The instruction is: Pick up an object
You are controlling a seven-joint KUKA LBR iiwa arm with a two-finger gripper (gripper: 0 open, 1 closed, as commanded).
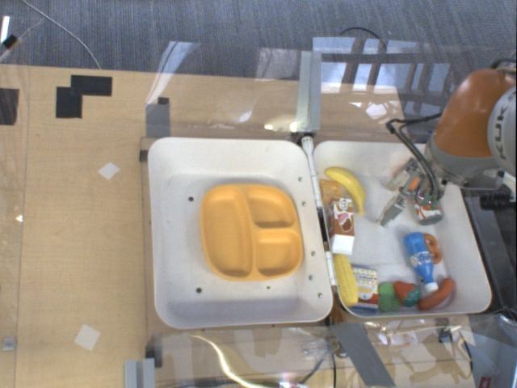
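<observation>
My gripper (pixel 410 210) hangs over the upper middle of the right bin (pixel 472 253), below the grey and orange wrist (pixel 477 120). Its two fingers stand apart, open, with bare white bin floor between them. To its left lie a yellow banana (pixel 346 186), a brown pastry (pixel 329 194) and a small carton (pixel 343 225). Below the gripper are a blue bottle (pixel 418 257) and a pretzel (pixel 434 245). Along the bin's front edge lie a corn cob (pixel 345 277), a small packet (pixel 365 281), a green and red vegetable (pixel 393 295) and a sausage (pixel 439 294).
The left bin (pixel 174 217) holds a yellow divided plate (pixel 252 231). A metal divider (pixel 311 184) runs between the two bins. Bare bin floor lies at the upper right of the right bin.
</observation>
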